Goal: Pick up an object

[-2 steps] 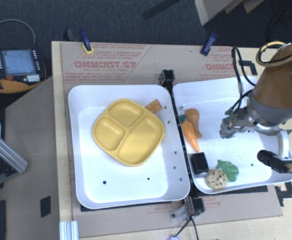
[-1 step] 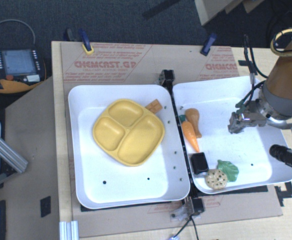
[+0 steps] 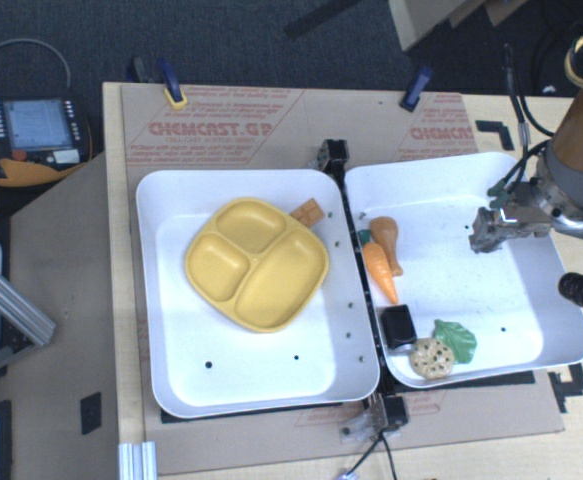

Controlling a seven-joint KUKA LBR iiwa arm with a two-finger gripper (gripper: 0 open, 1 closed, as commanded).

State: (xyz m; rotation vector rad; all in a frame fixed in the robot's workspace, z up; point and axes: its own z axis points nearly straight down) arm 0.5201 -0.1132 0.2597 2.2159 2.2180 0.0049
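At the far left, off the surface (image 3: 121,268), a handheld control unit with a small screen (image 3: 33,133) lies on the dark floor, ringed by a cable. The surface itself is a tan board printed with red lettering, held at its back edge by two clamps, a blue and yellow one (image 3: 172,86) on the left and a blue one (image 3: 415,88) further right.

The left bin (image 3: 171,348) carries a yellow divided plate (image 3: 257,264) with three compartments, lying flat towards the bin's back half. A small brown block (image 3: 307,211) pokes out from behind the plate's upper right edge, touching it.

The right bin (image 3: 531,318) sits just beside the left one, their rims meeting along a black divider. Near its left wall lie an orange carrot (image 3: 379,271) and a tan piece (image 3: 386,240), touching each other. In front of them rests a black block (image 3: 398,325), and at the front rim a round speckled cookie (image 3: 432,358) touches a green leafy piece (image 3: 458,338).

The claw (image 3: 493,230) hovers over the back right part of the right bin, well apart from all these objects, with nothing between its fingers; whether they are apart or together I cannot tell. The grey arm with its orange band (image 3: 581,138) enters from the right.
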